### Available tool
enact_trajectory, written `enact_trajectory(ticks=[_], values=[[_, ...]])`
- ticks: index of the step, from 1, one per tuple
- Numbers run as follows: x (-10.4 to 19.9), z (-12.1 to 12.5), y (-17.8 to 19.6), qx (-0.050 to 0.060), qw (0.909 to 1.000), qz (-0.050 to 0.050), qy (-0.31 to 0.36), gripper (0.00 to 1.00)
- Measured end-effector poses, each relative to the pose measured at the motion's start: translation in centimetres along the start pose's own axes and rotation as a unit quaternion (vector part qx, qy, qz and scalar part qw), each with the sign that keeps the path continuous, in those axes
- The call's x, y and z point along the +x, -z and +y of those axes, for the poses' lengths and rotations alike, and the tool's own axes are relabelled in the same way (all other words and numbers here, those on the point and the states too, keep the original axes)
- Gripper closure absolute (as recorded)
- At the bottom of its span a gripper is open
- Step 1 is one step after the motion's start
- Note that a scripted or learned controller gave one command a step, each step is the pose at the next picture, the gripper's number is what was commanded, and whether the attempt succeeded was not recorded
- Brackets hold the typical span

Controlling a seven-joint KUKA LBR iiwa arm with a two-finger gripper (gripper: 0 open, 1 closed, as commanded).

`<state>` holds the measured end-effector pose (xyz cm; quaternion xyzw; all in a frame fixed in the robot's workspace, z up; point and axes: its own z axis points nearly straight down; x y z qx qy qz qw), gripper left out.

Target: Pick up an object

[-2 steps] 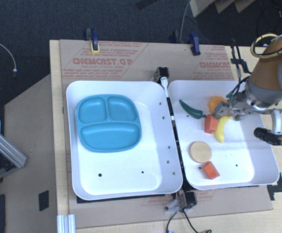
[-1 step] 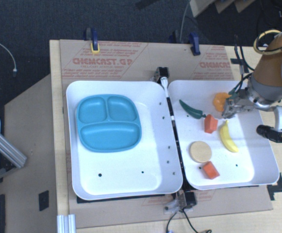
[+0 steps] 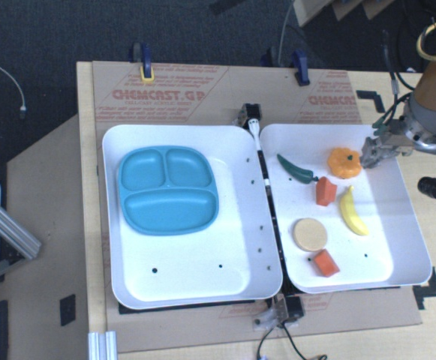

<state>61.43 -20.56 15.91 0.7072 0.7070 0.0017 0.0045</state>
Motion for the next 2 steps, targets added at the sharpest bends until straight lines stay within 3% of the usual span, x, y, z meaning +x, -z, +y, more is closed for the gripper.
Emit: enact_trajectory(ticks=[2], values=[[-0.2,-0.6,9.7,0.001,1.0,0.0,0.001,1.0]])
